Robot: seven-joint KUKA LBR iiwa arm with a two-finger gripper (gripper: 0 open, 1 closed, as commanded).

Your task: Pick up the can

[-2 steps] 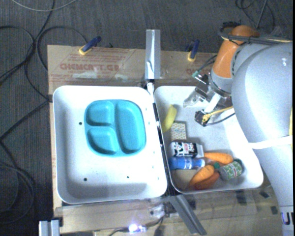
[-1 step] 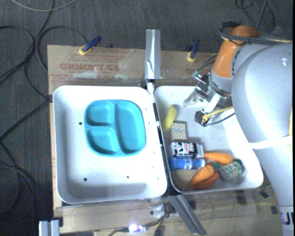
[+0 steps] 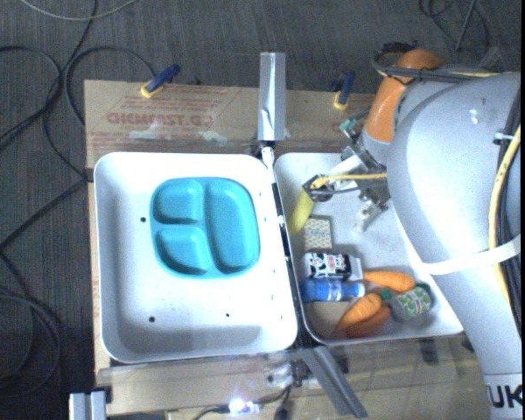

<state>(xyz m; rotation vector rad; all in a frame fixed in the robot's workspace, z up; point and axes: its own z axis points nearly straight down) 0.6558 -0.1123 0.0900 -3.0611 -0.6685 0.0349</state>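
The grey arm's two-finger gripper (image 3: pixel 368 198) hangs over the back part of the right-hand shallow white bin (image 3: pixel 381 239), and honestly I can't tell from this angle if it's open or closed. The small green-and-red patterned can (image 3: pixel 411 303) lies on its side near that bin's front right corner, touching the orange plastic carrots (image 3: pixel 372 309) and well apart from the gripper. The left white bin (image 3: pixel 122 234) holds a blue divided plastic plate (image 3: pixel 206 226).

The grey arm (image 3: pixel 455 164) bends in from the right, its orange-banded wrist (image 3: pixel 387 112) apparently angled downward.
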